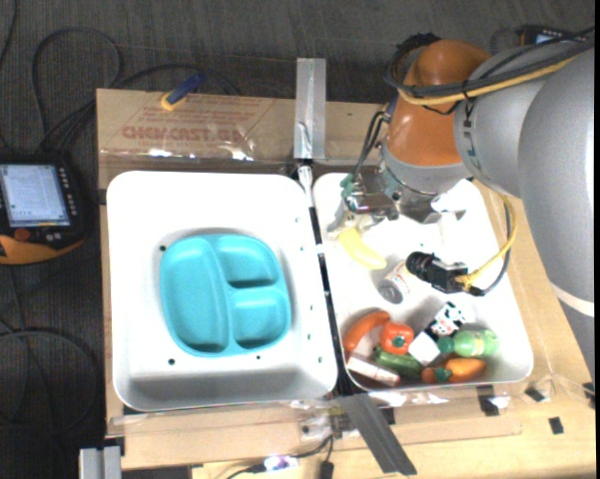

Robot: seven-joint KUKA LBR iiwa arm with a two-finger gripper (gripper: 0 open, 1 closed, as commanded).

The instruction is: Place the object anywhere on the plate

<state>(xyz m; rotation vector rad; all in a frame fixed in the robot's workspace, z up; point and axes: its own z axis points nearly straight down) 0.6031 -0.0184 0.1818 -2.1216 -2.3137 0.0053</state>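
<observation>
**Claw low in the right bin, yellow toy just below it**

Here we are, looking down on the bench. The grey arm [544, 118] with its orange band [434, 73] reaches in from the right, and the gripper [357, 208] sits low over the upper left corner of the right-hand shallow white bin [501, 307], close to the wall between the two bins. Is the claw wide or narrow? From this angle I cannot tell.

Just below the gripper lies a pale yellow curved plastic toy, banana-shaped [362, 249]. It sits on the bin floor, tilted down to the right. Whether its upper tip touches the claw or only lies very near it I cannot say, and nothing shows it clamped.

A little further down stands a small white and grey can [393, 287], on its own. Along the bottom of that bin there is a crowded heap: an orange rounded piece [362, 329], a red toy pepper [396, 338], a black-and-white patched block [446, 320], a green round toy [474, 344] and an orange carrot [459, 369].

In the left white bin [140, 208], a turquoise plastic plate with three compartments [195, 297] rests in the middle, well apart from the yellow toy. The dividing wall stands between them.
</observation>
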